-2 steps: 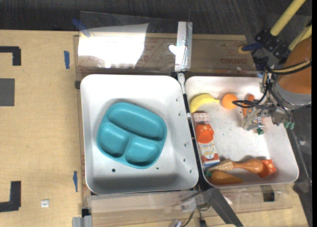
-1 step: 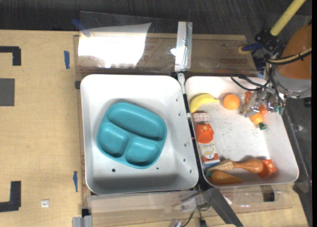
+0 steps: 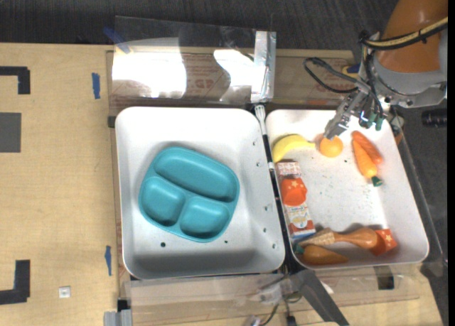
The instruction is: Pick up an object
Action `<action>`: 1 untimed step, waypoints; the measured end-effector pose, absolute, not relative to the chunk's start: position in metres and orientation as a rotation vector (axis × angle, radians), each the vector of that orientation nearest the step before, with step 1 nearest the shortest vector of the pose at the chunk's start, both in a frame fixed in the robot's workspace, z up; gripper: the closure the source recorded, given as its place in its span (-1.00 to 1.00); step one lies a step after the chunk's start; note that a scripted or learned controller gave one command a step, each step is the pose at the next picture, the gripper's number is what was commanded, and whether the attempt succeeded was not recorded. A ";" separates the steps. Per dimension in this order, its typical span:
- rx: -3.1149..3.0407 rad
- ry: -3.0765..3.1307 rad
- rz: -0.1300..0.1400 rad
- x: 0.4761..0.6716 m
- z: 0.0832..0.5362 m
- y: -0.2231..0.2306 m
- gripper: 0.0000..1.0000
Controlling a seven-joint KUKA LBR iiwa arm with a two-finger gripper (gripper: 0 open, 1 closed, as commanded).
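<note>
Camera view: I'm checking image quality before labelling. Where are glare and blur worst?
In the camera view, glare whitens the clear plastic sheet behind the bins and washes out the left white bin's rim; the grey tool, above the small orange ball, looks soft and slightly smeared; the teal divided tray and orange carrot are sharp enough.

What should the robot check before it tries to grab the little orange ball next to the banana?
1. End effector sits over the right bin: ok.
2. End effector lined up with the orange ball: ok, its tip is right at the ball's upper edge.
3. Ball gripped already: cannot tell.
4. Room around the ball: not ok, the banana touches or nearly touches its left side.
5. Carrot out of the way: ok, it lies apart to the right.
6. Teal divided tray out of the way: ok, it lies in the left bin.
</note>
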State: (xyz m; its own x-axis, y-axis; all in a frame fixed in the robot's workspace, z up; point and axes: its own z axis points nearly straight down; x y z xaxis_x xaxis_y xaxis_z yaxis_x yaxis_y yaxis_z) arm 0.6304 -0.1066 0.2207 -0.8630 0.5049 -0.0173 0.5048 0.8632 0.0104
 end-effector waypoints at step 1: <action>0.877 3.016 0.004 0.641 0.188 -0.040 1.00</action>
State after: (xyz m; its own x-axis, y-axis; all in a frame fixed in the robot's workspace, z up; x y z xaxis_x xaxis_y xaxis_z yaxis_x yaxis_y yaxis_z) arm 0.6405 -0.0400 0.1883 -0.8440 0.5363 0.0001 0.5363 0.8440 0.0029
